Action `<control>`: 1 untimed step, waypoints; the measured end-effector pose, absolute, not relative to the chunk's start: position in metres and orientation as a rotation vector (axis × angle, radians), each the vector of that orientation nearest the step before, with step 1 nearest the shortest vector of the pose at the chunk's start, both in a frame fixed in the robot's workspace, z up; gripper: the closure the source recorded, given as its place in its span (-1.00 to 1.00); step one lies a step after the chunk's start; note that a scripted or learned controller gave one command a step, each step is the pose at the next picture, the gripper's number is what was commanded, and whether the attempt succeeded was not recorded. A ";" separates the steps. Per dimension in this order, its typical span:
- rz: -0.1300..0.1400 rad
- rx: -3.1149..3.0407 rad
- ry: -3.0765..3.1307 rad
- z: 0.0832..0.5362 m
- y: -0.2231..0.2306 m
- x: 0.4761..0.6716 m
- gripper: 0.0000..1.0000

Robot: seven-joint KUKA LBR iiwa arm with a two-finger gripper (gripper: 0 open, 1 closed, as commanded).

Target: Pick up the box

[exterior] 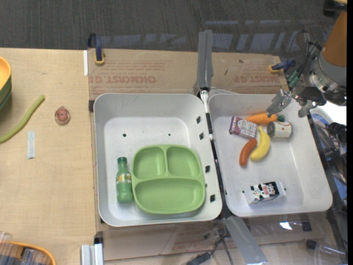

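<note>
A: Where's the box?
B: Right bin, upper left part. Maroon and white carton, lying flat, tilted a bit. Its right end is just beside the carrot, maybe touching, can't tell.

A: What else is nr it?
B: Carrot lies across above it, pointing left-right. Small can on its side just right of the carrot. Below those, a banana, and an orange-red sausage-shaped thing against the banana's left side. Lower down, well apart from the rest, a small black and white pack nr the front wall.

A: Tool?
B: Tool is at the top right of the right bin, over the carrot's right end. Nothing between the fingers, they stand apart, so released. Not touching the box. Arm comes in from the right, orange band visible.

A: Left bin?
B: Left bin has a green divided plate, 3 compartments, w/ a green bottle lying just left of it.

A: Outside the bins?
B: On the tabletop to the left: a long green bean-like strip, a small pinkish round item, a small pale strip. Blue clamps at the back edge of the cardboard.
</note>
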State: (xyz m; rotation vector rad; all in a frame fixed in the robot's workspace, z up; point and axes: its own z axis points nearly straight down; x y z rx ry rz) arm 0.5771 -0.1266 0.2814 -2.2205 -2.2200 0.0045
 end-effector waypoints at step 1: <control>0.004 -2.162 -2.278 0.210 -0.092 0.630 -1.00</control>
